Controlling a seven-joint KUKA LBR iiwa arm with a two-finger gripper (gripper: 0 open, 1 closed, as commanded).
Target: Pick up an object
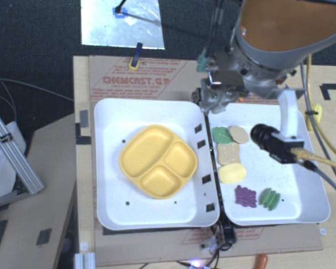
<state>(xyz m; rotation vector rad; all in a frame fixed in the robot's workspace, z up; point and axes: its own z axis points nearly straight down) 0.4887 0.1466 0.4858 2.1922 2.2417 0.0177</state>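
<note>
Right bin point(311, 203): green piece point(220, 134) just below tool point(213, 101)

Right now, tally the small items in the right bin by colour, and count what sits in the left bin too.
Right bin:
Green: 2, a round piece and a ridged piece
Tan: 2, an oval piece and a square piece
Yellow: 1, a rounded piece
Purple: 1, a bumpy cluster
Left bin:
Yellow: 1, a divided plate
Total: 7
</note>
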